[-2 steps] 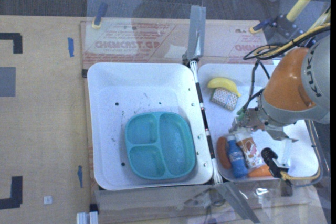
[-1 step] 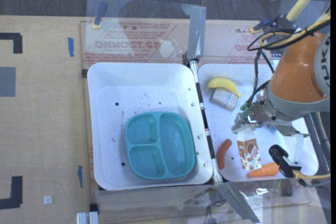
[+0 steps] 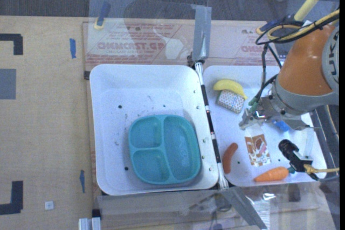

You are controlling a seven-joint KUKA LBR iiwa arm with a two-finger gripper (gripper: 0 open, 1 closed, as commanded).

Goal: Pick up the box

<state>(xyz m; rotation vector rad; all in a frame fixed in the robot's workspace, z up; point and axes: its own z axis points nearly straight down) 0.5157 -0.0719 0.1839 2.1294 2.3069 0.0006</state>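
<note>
At the box's [image 3: 257,149] twelve o'clock hover the fingers [image 3: 252,116]; apart or together, I cannot tell. Dropping there, they might only clip its edge.

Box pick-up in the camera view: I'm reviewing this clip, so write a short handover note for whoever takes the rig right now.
Claw: over the right bin; its grip state is not readable.
Things: speckled box beside the banana; printed carton lying flat, nearer the camera than the claw.
Done: nothing lifted; both rest on the bin floor.
Left: settle on a box, grasp it, lift it.
</note>
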